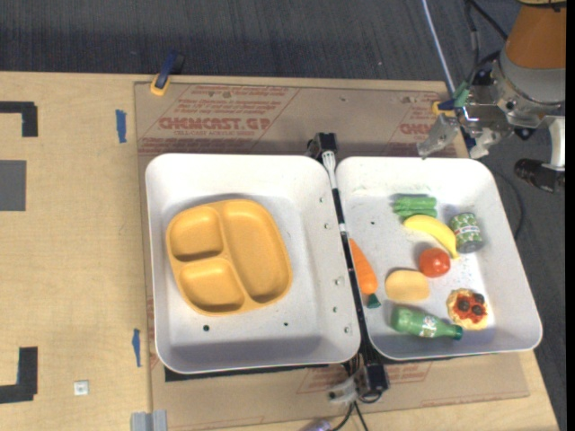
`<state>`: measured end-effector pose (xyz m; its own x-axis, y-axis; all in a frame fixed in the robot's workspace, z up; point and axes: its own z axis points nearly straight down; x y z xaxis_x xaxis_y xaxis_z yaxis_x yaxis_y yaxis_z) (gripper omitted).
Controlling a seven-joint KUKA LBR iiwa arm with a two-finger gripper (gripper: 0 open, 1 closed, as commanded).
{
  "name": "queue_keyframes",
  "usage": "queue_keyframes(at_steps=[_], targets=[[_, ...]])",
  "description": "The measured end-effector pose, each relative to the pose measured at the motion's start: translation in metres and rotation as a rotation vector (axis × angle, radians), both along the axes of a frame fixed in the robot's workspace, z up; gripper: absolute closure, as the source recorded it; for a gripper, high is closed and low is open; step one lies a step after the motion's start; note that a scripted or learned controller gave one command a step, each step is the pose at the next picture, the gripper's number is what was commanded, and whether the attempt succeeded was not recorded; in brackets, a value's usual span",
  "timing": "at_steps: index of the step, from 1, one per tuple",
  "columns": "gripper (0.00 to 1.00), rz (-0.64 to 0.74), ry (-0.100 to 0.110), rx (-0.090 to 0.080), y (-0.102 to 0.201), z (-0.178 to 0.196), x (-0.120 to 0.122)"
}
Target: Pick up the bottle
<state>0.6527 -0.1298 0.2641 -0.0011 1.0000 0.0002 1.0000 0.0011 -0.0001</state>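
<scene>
**Hovering past the right bin's far corner, bottle lying in the bin**

Hanging above the bench at the view's upper right, the gripper sits just outside the far edge of the right bin, touching nothing; its two fingers stand apart with only air between them. The bottle, green with a white label, lies on its side near the bin's front edge, well apart from the gripper. Just behind it rests a potato, with a tomato beside that and a tart to the bottle's right. A banana, beans and a can lie farther back. A carrot lies along the bin's left wall. The left bin holds a yellow tray with three compartments.
</scene>
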Motion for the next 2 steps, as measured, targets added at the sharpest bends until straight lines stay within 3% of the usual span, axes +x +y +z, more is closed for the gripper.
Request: queue_keyframes(at_steps=[1,2], targets=[[0.0,-0.006,0.001,0.0,0.045,-0.08,-0.036],[0.0,-0.361,-0.005,-0.001,0.028,-0.164,0.01]])
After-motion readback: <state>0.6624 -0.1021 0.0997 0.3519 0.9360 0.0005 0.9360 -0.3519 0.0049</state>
